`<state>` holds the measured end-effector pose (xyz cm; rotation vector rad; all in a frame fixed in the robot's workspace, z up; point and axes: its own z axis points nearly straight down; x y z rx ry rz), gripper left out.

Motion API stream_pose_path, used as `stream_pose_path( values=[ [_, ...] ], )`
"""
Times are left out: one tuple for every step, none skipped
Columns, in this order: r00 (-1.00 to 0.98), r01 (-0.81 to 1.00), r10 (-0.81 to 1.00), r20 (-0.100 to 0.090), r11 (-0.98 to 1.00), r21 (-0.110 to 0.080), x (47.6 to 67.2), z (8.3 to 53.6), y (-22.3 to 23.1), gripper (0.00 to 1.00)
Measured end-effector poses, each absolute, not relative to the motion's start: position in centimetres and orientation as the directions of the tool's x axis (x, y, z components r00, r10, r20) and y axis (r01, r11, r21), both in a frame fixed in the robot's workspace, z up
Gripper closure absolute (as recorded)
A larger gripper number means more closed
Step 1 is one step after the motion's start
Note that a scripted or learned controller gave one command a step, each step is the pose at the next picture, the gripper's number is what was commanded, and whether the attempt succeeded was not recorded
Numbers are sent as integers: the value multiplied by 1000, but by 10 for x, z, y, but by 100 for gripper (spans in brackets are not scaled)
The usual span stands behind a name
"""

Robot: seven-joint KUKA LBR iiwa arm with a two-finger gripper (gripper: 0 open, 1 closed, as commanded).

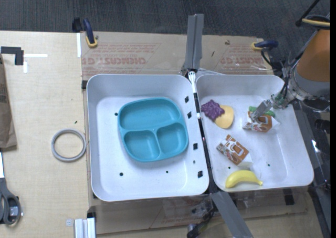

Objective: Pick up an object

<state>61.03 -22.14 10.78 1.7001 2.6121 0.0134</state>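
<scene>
The claw (261, 112) hangs low over the orange-and-white carton (259, 122) in the right bin (294, 147), lined up to grab it; its grip I cannot tell

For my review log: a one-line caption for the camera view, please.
Gripper poised at an orange-white packet in the right bin; blue tray in the left bin.

One fixed overhead camera, slanted down on two bins (94, 126)
</scene>
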Motion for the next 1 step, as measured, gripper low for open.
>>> stream_pose_path(
  values=[
    [-502, 864, 865, -23, 502, 25, 610, 108, -221, 0]
  ],
)
